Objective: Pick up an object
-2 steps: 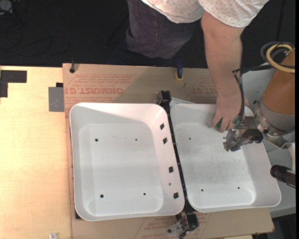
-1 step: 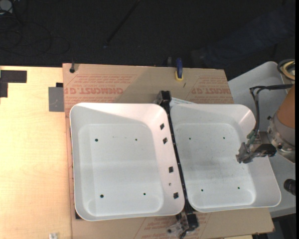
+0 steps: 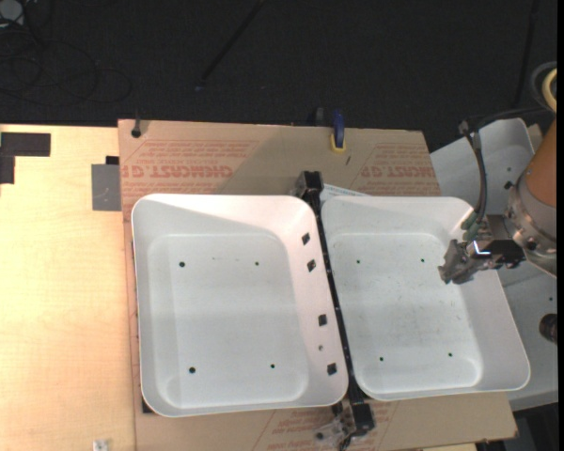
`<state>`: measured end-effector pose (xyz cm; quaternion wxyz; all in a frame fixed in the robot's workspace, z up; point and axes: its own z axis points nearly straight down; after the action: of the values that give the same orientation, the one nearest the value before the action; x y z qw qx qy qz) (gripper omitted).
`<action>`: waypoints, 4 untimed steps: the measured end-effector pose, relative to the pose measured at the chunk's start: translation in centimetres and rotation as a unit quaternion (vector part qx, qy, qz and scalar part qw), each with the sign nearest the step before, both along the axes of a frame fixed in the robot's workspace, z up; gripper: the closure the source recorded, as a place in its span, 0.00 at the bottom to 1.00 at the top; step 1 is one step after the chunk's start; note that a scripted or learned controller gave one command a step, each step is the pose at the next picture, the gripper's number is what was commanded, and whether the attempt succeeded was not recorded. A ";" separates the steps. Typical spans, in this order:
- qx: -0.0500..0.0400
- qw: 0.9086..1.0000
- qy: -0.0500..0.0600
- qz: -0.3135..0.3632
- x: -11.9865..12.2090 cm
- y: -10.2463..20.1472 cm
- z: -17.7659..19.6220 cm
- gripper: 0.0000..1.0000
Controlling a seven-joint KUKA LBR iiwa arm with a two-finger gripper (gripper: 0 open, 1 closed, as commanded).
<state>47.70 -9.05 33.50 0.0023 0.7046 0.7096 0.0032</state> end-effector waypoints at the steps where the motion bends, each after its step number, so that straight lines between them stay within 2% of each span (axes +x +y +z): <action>1: 0.000 1.000 0.004 0.000 1.3 5.8 2.1 1.00; 4: -0.001 1.000 0.009 0.002 1.3 5.5 4.8 1.00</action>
<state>49.03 -3.57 38.32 -0.0037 0.7034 0.7108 -0.0042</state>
